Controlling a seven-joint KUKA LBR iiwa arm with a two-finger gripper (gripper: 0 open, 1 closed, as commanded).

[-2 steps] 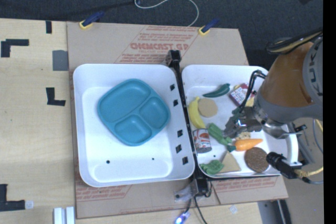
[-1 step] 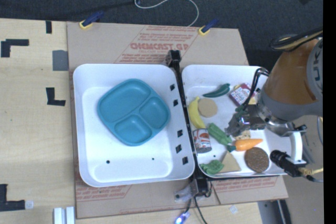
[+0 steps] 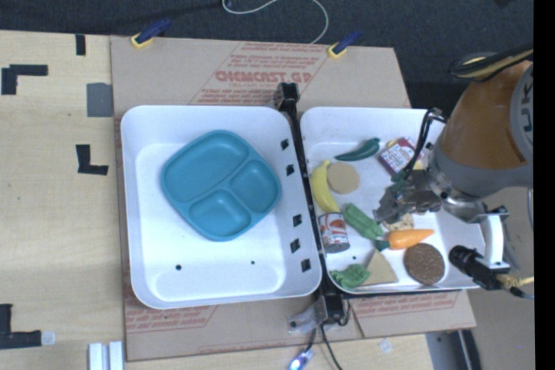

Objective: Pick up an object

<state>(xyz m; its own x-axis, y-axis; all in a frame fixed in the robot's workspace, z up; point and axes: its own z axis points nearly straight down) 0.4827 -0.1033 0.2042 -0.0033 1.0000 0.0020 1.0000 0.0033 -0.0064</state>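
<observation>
The right bin holds several toy foods: a yellow banana, a tan round cracker, a dark green pepper, a red packet, a green pickle, an orange carrot, a small can, a brown patty, a cheese wedge and a leafy green piece. My gripper hangs low over the middle of this bin, just above the carrot and beside the pickle's right end. Nothing shows between its tips.
The left bin contains a blue divided plate. A black divider runs between the bins. The arm's orange and grey body covers the right bin's right edge. Cardboard lies under both bins.
</observation>
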